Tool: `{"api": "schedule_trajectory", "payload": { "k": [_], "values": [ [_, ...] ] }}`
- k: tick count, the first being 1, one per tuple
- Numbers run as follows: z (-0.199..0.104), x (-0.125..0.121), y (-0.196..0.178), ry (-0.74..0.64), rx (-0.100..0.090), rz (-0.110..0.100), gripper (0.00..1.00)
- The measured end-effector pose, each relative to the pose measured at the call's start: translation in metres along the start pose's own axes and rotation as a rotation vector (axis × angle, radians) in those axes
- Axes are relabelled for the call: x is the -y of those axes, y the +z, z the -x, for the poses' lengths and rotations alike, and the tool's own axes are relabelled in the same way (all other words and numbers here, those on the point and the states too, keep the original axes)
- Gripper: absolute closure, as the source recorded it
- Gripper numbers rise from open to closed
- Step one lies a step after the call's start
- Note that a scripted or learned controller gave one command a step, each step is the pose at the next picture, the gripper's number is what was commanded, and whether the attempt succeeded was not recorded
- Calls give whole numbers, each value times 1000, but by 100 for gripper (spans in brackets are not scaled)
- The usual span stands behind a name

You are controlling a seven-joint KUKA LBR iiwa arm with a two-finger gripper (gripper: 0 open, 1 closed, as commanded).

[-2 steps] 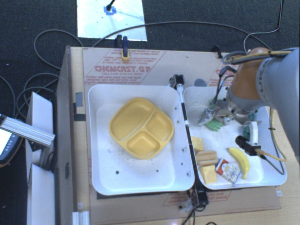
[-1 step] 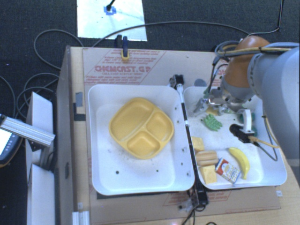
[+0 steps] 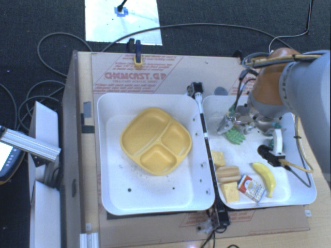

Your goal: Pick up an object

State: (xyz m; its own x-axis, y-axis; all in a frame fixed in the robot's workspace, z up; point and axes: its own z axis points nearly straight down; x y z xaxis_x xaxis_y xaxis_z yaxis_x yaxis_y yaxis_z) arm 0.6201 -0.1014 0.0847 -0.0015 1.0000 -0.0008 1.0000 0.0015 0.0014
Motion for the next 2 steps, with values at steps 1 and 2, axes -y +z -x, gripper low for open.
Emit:
{"api": "schedule_trajectory", "payload": {
  "k": [1, 2],
  "values": [
    [-7, 14, 0, 0, 0, 0, 0],
    [5, -34, -1, -3, 1, 3, 0]
  ]
}}
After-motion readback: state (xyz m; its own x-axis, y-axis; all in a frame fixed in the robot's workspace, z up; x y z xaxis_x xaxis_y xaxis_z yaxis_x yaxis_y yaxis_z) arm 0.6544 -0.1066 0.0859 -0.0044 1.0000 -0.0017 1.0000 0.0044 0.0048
